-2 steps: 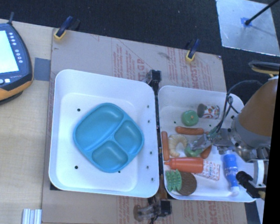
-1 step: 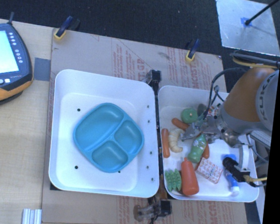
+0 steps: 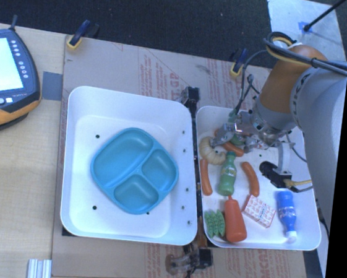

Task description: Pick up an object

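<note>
Just below the gripper (image 3: 235,136), grip unreadable, lies a green bottle (image 3: 227,176)

Green bottle (image 3: 227,177), apparently lying flat, right bin (image 3: 308,244), between sausages (image 3: 206,177)

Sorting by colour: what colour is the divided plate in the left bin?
Light blue divided plate, camera view.

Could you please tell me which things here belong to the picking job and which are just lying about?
Part of the job:
gripper
green bottle
carrot
sausage
blue bottle
right bin

Lying about:
blue divided plate in the left bin
tablet pendant
clamp
</note>
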You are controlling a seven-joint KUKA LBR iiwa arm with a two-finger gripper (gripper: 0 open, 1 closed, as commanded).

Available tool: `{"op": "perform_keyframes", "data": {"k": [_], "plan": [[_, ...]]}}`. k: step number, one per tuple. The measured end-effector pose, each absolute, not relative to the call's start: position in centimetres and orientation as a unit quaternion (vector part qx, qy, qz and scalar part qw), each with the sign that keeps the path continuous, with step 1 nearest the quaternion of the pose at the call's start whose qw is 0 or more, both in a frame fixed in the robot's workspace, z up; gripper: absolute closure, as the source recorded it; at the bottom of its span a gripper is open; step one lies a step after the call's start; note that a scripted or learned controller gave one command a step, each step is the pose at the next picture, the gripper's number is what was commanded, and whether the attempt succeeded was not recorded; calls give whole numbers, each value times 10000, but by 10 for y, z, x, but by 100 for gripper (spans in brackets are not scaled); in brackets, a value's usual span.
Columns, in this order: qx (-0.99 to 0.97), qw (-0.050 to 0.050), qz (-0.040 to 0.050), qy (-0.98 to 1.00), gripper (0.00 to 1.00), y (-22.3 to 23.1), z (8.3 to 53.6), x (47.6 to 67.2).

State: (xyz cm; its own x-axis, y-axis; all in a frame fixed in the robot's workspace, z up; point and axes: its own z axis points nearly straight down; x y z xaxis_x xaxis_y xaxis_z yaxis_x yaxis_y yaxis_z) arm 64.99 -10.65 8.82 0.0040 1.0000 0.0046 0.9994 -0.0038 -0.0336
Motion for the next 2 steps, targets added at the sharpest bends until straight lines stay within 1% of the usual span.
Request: {"op": "perform_keyframes", "data": {"k": [1,2], "plan": [[-7067,156,114,-7072,100,-107,98,650],[-7053,2,5,-7089,100,-61,256,613]]}}
